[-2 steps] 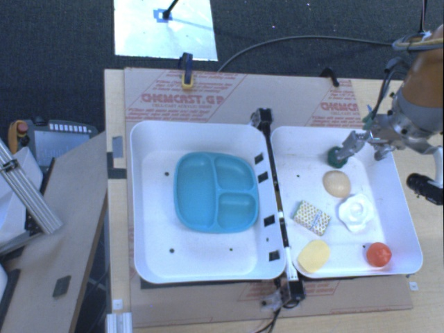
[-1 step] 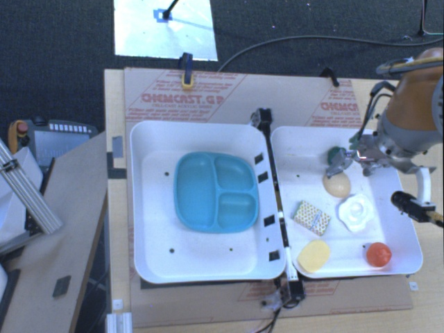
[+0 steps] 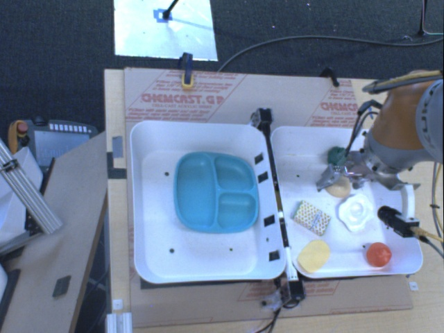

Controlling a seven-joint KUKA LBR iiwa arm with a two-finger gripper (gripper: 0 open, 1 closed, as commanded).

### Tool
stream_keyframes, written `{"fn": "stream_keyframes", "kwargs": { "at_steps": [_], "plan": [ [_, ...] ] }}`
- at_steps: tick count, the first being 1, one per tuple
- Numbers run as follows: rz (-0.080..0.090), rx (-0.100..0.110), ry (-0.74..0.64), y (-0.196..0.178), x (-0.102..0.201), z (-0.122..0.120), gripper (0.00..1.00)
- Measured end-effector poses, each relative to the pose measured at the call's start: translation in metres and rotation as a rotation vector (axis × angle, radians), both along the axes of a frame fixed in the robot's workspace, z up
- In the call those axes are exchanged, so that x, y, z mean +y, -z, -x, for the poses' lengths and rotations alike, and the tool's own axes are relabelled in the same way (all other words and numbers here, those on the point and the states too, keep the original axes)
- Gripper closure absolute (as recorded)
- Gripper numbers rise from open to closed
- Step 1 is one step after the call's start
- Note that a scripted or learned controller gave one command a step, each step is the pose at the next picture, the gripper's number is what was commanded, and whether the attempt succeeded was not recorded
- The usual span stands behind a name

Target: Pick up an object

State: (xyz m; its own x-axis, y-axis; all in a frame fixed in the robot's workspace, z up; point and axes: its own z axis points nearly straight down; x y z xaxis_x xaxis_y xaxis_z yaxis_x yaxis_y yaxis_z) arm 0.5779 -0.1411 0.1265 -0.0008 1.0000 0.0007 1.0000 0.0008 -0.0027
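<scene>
The right bin point(image 3: 298, 144) holds several small items. My gripper point(image 3: 337, 177) is low in its upper middle, directly over a tan rounded piece point(image 3: 340, 189) that it partly hides. A dark green object point(image 3: 336, 154) lies just behind the gripper. A white egg-shaped item point(image 3: 355, 212) sits right in front of the gripper, and a speckled block point(image 3: 312, 217) lies to its left. Near the front wall are a yellow disc point(image 3: 314, 255) and a red ball point(image 3: 378, 254).
The left bin point(image 3: 149, 186) holds a blue divided plate point(image 3: 214, 191). A black clip-lined divider point(image 3: 270, 186) separates the bins. The grey arm with its orange band point(image 3: 406, 120) covers the right bin's far right corner. A cable point(image 3: 416, 231) runs over the right rim.
</scene>
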Motion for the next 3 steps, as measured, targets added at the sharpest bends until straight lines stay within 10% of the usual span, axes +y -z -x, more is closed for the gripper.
{"fn": "stream_keyframes", "kwargs": {
  "at_steps": [1, 2, 3],
  "plan": [
    [0.000, 0.000, 0.000, 0.044, 0.000, 0.000, 0.00],
    [0.002, -0.007, 0.001, 0.031, 0.000, -0.002, 1.00],
    [0.003, -0.010, 0.002, -0.029, -0.005, 0.003, 1.00]
  ]
}}
